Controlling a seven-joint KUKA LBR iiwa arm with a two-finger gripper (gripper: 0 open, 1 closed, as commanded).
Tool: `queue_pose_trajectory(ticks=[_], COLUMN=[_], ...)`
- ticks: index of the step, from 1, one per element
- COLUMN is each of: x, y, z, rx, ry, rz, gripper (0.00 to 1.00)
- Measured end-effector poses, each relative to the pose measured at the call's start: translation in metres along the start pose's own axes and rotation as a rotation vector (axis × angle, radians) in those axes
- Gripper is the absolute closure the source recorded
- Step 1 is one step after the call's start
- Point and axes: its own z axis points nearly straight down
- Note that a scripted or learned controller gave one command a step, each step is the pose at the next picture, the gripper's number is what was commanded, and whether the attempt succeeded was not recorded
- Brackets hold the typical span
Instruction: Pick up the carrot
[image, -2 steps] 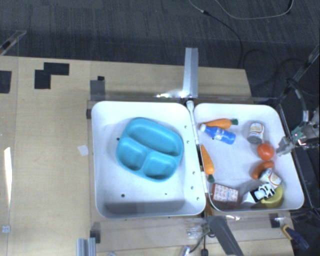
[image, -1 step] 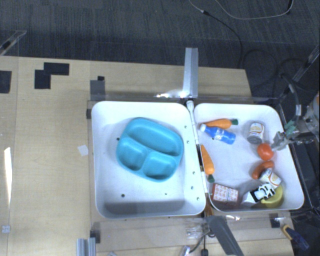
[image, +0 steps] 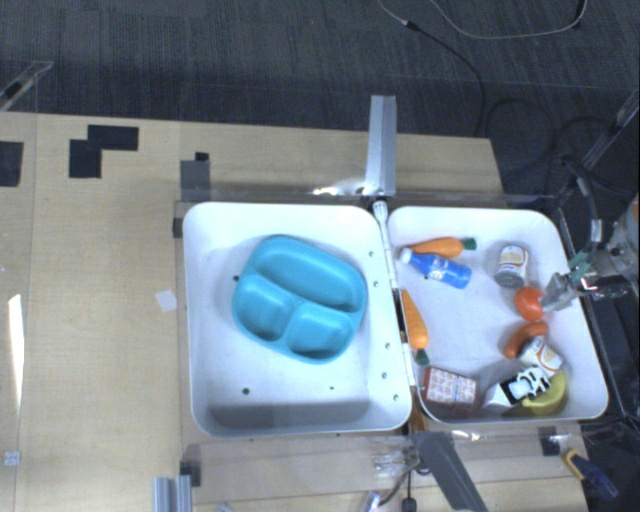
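Two carrots (image: 438, 246) (image: 414, 322) in rt bin (image: 575, 262), gripper (image: 556, 294) nr edge.

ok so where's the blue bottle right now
The blue bottle lies in the right bin, near its upper-left corner, just below a carrot and left of a small can.
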Motion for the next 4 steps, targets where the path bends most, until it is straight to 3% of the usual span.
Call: queue_pose_trajectory(ticks=[1, 2, 3, 4], x=[-0.027, 0.005, -0.044, -0.069], y=[0.032, 0.128, 0.095, 0.128], z=[0.099, 0.039, -0.040, -0.006], rx=[0.003, -0.002, -0.001, -0.001], ry=[0.001, -0.001, -0.002, -0.002], rz=[-0.134, 0.057, 0.062, -0.112], gripper=[1.00, 1.00, 1.00, 1.00])
